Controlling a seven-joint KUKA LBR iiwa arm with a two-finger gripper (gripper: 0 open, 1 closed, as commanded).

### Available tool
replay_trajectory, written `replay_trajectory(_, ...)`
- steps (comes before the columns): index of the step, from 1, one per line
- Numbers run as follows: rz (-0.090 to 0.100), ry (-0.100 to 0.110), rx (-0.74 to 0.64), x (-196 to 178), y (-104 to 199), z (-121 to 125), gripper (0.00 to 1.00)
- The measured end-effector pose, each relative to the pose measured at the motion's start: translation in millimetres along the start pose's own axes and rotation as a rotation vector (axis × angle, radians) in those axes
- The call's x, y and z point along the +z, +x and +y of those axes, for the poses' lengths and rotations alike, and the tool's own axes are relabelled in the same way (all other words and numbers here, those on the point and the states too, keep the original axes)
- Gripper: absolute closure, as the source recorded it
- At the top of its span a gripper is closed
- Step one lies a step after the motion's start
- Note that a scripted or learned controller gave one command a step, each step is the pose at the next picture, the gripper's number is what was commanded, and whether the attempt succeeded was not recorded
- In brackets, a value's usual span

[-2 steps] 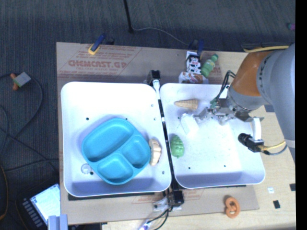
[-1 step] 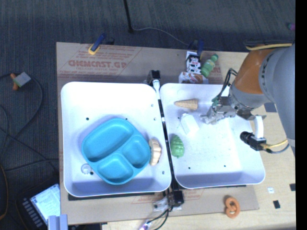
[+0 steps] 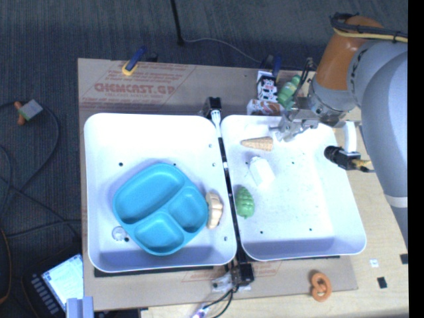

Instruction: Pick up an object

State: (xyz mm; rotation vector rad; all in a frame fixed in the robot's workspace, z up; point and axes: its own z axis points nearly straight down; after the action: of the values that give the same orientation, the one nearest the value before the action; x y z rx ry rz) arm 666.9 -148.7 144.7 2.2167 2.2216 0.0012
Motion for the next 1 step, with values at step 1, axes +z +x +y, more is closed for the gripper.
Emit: replay_trajectory(1, 0.001, 0.001, 0.001, -54.3, 44.0, -59.3, 1.0)
